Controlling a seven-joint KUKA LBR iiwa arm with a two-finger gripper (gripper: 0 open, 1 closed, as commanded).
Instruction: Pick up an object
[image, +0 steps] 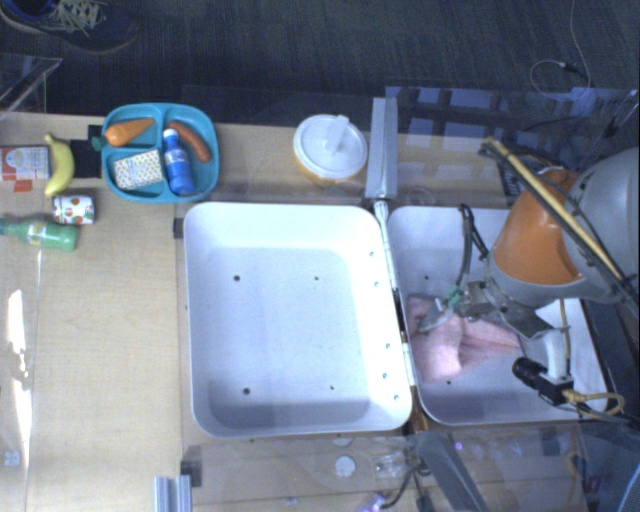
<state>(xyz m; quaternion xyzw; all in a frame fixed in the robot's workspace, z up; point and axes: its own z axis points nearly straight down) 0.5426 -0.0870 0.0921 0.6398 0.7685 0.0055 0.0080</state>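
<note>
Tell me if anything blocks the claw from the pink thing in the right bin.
Nothing visible does. The claw is low in the right bin, right at the pink cloth-like object, with no other item between them.

Two white bins (285, 225), one banana (61, 164)
</note>
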